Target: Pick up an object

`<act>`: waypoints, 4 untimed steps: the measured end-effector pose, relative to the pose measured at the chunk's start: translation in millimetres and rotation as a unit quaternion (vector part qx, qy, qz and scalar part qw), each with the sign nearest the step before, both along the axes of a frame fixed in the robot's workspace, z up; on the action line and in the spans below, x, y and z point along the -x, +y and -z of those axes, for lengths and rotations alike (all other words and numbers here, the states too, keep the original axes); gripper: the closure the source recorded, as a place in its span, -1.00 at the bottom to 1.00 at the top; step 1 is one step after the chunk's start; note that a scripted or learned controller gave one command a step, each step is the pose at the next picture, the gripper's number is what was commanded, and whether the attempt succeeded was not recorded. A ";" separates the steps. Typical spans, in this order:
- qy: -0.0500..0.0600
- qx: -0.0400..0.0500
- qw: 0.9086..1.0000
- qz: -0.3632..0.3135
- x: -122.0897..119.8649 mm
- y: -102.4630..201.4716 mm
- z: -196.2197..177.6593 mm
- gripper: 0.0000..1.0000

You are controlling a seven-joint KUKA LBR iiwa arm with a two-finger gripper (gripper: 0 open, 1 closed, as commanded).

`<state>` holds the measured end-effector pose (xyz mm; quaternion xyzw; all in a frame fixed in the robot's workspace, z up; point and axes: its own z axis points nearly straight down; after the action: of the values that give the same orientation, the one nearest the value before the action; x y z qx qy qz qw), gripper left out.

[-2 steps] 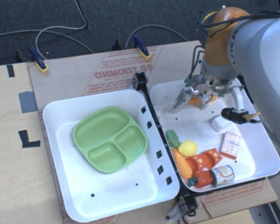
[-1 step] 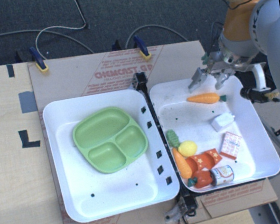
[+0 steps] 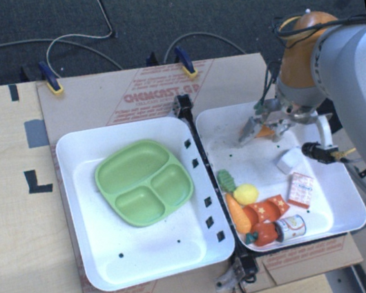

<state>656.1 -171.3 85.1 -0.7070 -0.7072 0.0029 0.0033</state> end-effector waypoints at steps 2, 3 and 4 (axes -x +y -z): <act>0.008 0.001 1.000 0.003 -6.8 0.6 1.6 -1.00; 0.008 0.003 1.000 0.004 -6.4 12.9 1.7 -1.00; 0.009 -0.003 1.000 0.001 -7.7 -9.1 2.3 -1.00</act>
<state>663.8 -180.4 82.8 -0.7079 -0.7062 0.0069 0.0114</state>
